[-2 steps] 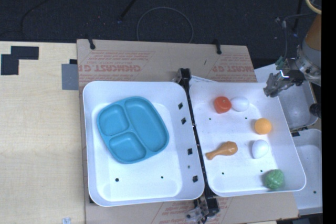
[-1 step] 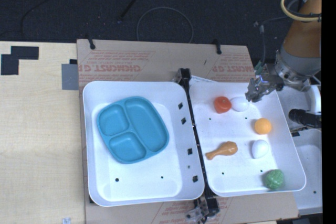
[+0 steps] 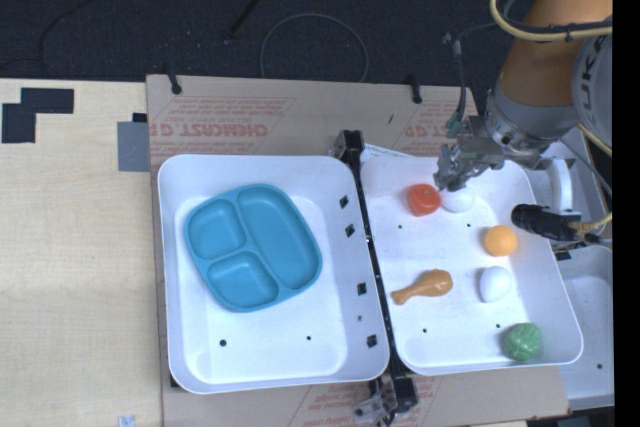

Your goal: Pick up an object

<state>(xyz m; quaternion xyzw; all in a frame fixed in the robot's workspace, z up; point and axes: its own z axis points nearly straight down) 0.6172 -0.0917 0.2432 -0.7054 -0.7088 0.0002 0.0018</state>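
The gripper (image 3: 455,173) hangs low over the far end of the right bin (image 3: 450,340), just above a white piece (image 3: 461,203) and beside a red piece (image 3: 423,199) that touches it. Whether the gripper is open or closed cannot be told from this angle, and nothing is seen held in it.

The step in hand looks like the approach to a grasp, with the white piece the likeliest target, since it lies almost under the gripper. The next move would call for a straight descent centred on one piece alone. The red piece pressed against it is the main obstacle, as it could be nudged or caught as well.

Further out in the same bin lie an orange ball (image 3: 500,240), an egg (image 3: 494,284), a drumstick (image 3: 422,287) and a green piece (image 3: 521,341), all well apart from the gripper. The left bin (image 3: 250,350) holds a blue tray (image 3: 253,245). Both bins sit on cardboard on the worktop (image 3: 70,265)
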